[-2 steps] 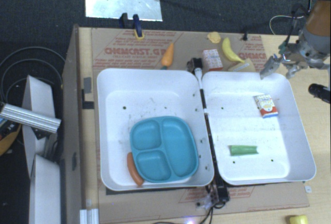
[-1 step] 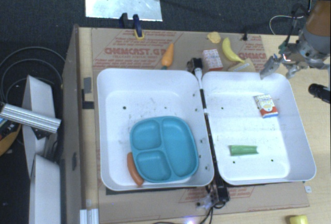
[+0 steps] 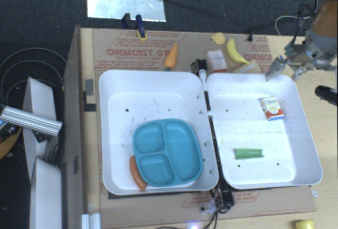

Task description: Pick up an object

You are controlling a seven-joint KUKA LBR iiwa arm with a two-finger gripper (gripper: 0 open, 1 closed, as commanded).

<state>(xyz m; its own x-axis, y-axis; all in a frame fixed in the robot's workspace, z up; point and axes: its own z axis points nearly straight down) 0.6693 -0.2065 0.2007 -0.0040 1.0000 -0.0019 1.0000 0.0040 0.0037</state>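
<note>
Looking down on the bench, we saw the gripper (image 3: 288, 67) poised over the far right corner of the right bin (image 3: 306, 170), fingers spread apart with nothing between them. In that bin a small red-and-white carton (image 3: 271, 107) lay near the back and a green stick (image 3: 249, 153) toward the front, well apart. The left bin (image 3: 113, 117) held a blue divided plate (image 3: 167, 152), an orange sausage (image 3: 137, 172) just beside its edge. Behind the bins we noted a banana (image 3: 235, 52) and a carrot (image 3: 171, 56).
</note>
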